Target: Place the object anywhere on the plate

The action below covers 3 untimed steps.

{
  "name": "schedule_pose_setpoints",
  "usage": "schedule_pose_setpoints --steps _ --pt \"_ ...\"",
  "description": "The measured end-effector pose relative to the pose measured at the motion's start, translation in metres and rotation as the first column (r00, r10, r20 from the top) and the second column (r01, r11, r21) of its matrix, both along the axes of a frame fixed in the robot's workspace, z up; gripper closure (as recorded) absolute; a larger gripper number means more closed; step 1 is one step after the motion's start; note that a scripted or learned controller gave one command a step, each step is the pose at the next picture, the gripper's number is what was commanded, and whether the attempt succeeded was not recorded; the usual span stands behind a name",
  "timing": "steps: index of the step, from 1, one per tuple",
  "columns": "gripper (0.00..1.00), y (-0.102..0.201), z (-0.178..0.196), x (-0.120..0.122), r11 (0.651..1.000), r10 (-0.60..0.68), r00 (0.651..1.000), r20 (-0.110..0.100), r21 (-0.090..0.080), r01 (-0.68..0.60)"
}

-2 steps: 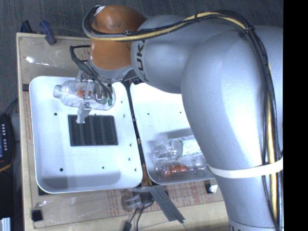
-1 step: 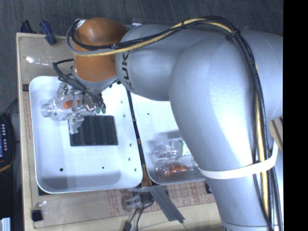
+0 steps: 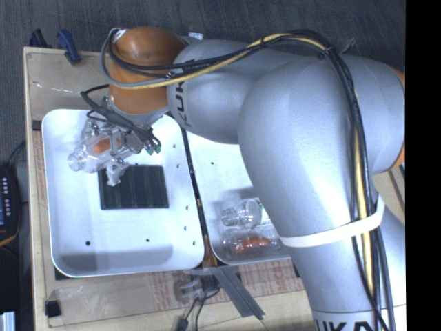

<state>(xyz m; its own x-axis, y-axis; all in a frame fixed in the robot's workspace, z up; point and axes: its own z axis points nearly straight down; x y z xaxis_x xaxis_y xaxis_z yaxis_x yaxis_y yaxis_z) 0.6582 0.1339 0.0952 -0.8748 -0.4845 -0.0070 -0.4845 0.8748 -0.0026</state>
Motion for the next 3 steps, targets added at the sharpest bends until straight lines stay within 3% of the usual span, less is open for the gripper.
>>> schedule_pose_setpoints --steps 3 --pt "0.00 -0.0002 -0.0002 -0.0001 1.000 -0.001 1.000 0.000 0.000 0.001"
